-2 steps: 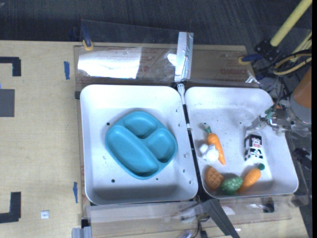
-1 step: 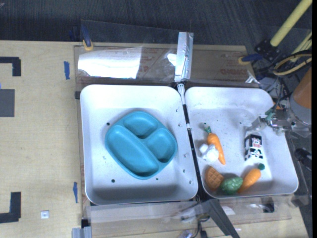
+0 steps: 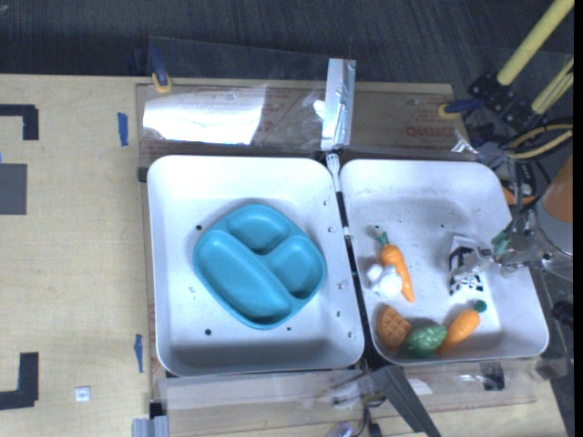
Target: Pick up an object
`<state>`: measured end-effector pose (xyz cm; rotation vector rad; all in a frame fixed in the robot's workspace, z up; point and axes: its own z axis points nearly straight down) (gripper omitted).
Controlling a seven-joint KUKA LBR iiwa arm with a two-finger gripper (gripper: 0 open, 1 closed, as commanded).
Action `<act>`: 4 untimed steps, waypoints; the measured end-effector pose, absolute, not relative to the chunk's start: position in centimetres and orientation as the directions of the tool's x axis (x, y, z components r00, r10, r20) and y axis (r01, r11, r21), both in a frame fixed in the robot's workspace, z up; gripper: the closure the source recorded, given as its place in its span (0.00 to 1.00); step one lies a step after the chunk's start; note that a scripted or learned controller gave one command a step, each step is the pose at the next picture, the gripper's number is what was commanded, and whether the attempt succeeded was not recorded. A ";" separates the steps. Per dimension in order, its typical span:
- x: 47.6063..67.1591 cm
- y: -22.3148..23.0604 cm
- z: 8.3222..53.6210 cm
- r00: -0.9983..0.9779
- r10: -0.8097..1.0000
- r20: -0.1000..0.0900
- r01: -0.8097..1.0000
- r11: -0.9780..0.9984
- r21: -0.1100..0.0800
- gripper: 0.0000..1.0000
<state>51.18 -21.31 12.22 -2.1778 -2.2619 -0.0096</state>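
From above, the left bin [image 3: 173,271] holds a blue divided tray [image 3: 260,264] near its centre. In the right bin [image 3: 428,189], a carrot [image 3: 395,264] lies at about nine o'clock beside a white lump [image 3: 386,282]; a waffle-like piece [image 3: 393,326], a green piece [image 3: 425,339] and a second carrot [image 3: 463,324] run along six o'clock. The gripper [image 3: 466,264] sits toward three o'clock over a black-and-white item [image 3: 468,283] — whether it is clenched or released, I cannot tell.
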 end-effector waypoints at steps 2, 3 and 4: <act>54.7 -17.9 10.2 -0.034 0.999 -0.008 0.999 0.034 0.016 1.00; 54.9 -13.2 19.6 -0.076 0.997 -0.001 0.997 0.076 0.006 1.00; 56.5 -13.1 22.3 -0.218 0.976 -0.003 0.976 0.218 0.004 1.00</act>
